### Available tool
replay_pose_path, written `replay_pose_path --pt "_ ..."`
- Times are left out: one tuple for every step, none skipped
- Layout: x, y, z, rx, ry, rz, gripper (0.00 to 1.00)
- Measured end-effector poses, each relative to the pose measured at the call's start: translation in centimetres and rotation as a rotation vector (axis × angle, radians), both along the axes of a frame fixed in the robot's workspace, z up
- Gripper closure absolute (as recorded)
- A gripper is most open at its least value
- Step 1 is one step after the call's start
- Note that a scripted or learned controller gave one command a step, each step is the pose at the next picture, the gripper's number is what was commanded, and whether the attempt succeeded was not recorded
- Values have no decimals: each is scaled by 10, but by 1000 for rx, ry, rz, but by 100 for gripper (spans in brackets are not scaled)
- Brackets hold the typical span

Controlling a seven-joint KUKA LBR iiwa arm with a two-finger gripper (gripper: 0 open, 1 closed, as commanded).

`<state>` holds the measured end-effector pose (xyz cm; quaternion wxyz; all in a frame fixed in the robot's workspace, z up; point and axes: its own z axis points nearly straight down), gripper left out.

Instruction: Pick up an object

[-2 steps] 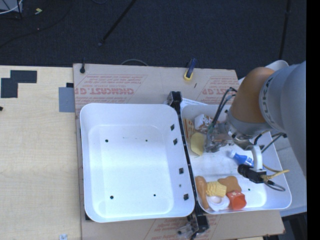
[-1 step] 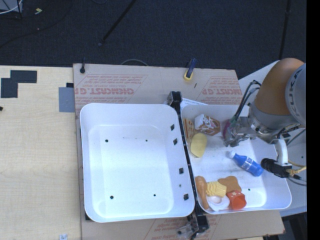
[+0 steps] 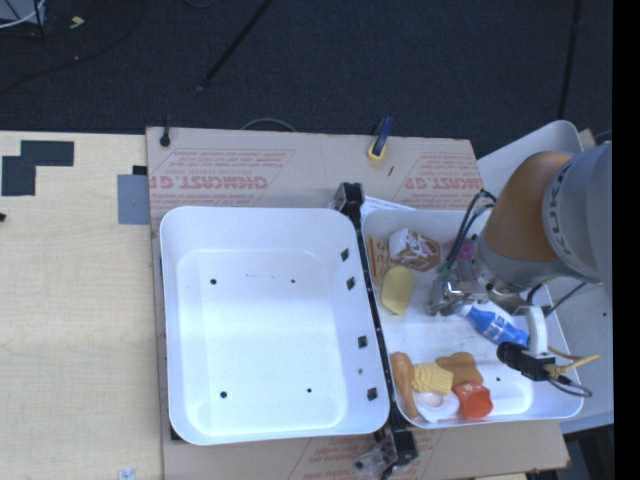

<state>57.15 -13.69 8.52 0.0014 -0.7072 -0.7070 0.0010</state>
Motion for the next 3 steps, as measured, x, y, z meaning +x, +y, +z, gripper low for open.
replay_pose_path --pt "20 -66 3 -3 -4 -2 100" --pt "19 -64 2 0 -2 0 0" --pt "64 -64 3 -1 -4 2 0"
